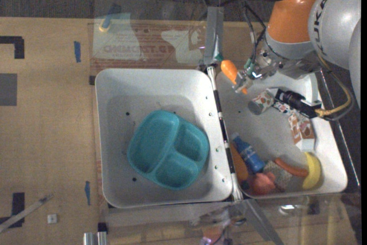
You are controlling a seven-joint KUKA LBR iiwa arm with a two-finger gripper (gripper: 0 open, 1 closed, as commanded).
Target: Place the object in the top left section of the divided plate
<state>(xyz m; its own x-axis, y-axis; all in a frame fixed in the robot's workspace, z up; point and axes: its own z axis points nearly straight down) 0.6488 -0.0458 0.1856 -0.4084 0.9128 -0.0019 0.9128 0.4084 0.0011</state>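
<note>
Teal plastic, moulded into a divided plate (150, 145) with one long section and two smaller ones, lay tilted in the middle of the left shallow white bin (114, 100). Up and to the right of the plate, just across the wall where the two bins met, a small orange carrot-shaped object (229, 70) hung at the near corner of the right shallow white bin (269, 135). It was well apart from the plate.

The two-finger gripper (245, 78) sat against the right side of that orange object, farther from the plate than it. How wide the gripper stood, and whether it really had hold of the orange object, could not be told from this slant. The grey arm with the orange band (332, 14) rose farther right of the plate still.

Directly right of the plate, past the gripper, lay a small patterned paper cup (261, 102) on its side and then a red and white printed packet (302, 126). Lower right of the plate, closest to it, a blue plastic bottle (250, 156) leaned by the shared wall. A pink rounded toy (262, 183), an orange-red carrot-like piece (289, 168) and a yellow banana (312, 170) followed, each farther from the plate.
</note>
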